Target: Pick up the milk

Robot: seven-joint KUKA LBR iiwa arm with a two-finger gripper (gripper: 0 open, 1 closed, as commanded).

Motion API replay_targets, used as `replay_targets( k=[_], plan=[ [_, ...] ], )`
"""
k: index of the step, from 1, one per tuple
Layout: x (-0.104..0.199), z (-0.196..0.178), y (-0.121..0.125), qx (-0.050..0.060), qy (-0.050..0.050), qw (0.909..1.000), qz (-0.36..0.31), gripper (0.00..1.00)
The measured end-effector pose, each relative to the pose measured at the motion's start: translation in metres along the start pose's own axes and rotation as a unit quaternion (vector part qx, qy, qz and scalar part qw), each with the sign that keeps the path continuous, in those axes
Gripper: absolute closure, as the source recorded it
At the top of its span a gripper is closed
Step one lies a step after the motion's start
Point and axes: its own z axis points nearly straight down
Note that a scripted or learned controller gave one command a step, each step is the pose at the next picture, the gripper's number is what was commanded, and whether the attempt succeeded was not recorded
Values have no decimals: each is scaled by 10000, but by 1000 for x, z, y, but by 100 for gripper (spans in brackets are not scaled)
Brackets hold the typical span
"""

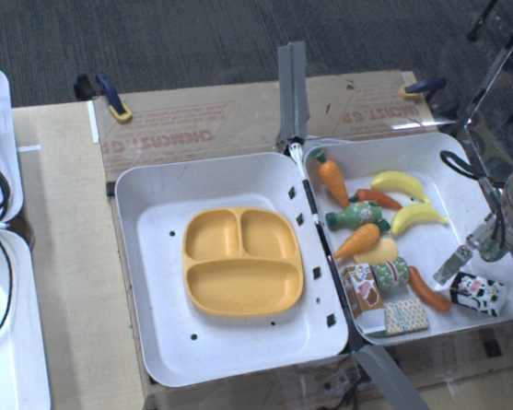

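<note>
The milk (478,294) is a small white carton with black cow patches. It lies on its side in the front right corner of the right bin (434,142). My gripper (486,259) hangs just above and behind the carton, reaching in from the right. It is open, with one grey finger (452,266) slanting down to the left of the milk. Nothing is between the fingers.
The right bin also holds two carrots (331,179), two bananas (399,186), a red sausage (427,289), a green can (390,273) and small boxes (405,317). A yellow divided plate (242,261) sits in the left bin (146,287). The bin's right wall is close to the milk.
</note>
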Motion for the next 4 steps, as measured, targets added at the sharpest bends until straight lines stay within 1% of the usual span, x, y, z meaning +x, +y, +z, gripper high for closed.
replay_targets(
  k=[1,2,3,4],
  plan=[
    [-31,-43,42,7,-1,9992,402,0],
    [-16,-9,-13,9,9,10000,-93,0],
    [-15,48,-12,7,11,9996,-276,0],
    [16,43,9,-17,-95,9999,72,0]
  ],
)
